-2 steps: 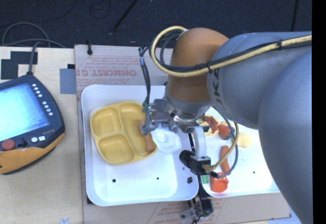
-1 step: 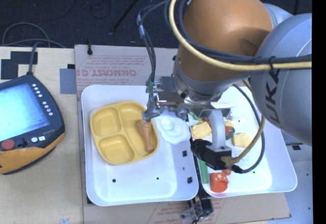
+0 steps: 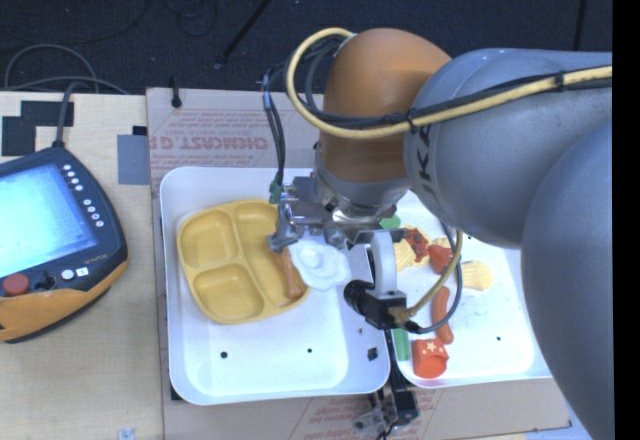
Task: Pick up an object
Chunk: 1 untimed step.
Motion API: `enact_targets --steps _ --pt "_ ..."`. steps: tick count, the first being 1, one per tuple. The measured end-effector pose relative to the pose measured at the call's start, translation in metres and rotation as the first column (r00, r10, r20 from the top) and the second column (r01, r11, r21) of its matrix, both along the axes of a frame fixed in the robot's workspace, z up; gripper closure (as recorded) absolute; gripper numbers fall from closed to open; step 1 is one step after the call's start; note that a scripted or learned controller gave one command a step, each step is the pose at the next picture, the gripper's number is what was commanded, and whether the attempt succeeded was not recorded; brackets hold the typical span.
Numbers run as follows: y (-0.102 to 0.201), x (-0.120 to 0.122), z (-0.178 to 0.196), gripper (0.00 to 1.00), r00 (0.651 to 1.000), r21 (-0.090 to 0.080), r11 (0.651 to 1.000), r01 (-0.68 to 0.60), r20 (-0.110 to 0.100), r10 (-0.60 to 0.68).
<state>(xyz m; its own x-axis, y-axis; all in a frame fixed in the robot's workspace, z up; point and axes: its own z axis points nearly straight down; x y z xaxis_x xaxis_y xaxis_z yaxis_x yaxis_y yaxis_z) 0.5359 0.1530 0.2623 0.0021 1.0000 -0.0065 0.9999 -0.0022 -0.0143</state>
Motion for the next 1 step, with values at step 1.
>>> enact_targets --steps 1 --pt "0.0338 -0.0594 0.0602 1.0 1.0 0.009 1.0 -0.008 0.012 0.008"
